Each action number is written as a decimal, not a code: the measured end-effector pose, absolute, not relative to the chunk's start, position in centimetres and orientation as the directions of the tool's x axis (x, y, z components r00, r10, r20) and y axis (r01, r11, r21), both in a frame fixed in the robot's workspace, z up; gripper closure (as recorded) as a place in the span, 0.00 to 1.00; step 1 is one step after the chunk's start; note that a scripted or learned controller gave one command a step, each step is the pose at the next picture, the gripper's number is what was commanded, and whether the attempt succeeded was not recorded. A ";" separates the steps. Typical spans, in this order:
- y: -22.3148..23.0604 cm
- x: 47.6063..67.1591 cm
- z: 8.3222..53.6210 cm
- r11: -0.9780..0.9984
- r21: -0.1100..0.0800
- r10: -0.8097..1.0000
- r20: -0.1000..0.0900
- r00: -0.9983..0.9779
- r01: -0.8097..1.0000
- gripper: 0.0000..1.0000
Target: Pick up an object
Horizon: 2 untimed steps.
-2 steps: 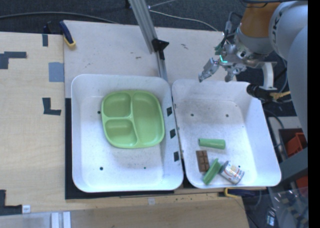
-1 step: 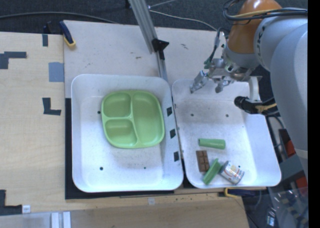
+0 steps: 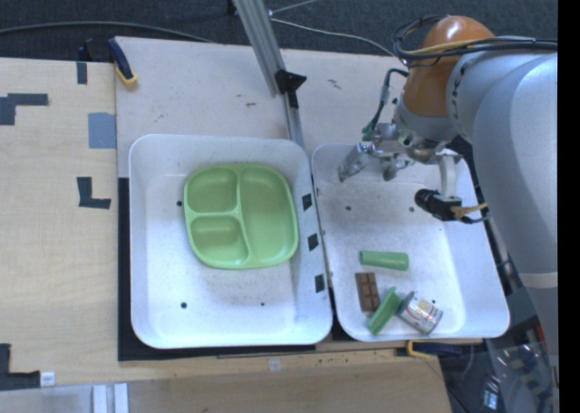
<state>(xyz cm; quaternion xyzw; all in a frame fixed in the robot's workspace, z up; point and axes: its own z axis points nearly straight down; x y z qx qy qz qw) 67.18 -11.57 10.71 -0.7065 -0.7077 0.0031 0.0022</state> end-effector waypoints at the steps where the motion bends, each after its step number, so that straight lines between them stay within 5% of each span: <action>1: -11.6 67.1 9.0 0.001 -0.009 1.000 -0.003 -0.001 1.000 0.00; 2: -11.6 67.1 10.0 0.003 -0.010 1.000 -0.003 -0.003 1.000 1.00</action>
